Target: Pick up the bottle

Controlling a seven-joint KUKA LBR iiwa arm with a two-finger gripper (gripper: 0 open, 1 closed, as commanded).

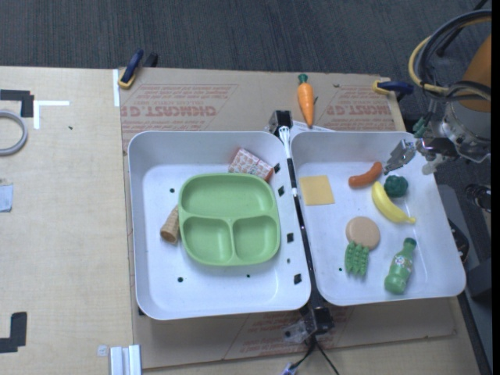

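Two white bins sit side by side on the bench. We see the bottle (399, 266), green w/ a yellow label, lying tilted in the right bin (336, 283) near its front right corner, just beside a green comb-like toy (357, 259) & a tan disc (362, 232). Same bin also has a banana (390, 205), a sausage (365, 176), a dark green veg (396, 185) & a cheese slice (317, 191). The gripper (400, 156) hangs over the bin's far right edge, well apart from the bottle; fingers look parted, nothing between them. Left bin (152, 283) holds a green tray (230, 219), w/ a cone (170, 225) touching its left side.
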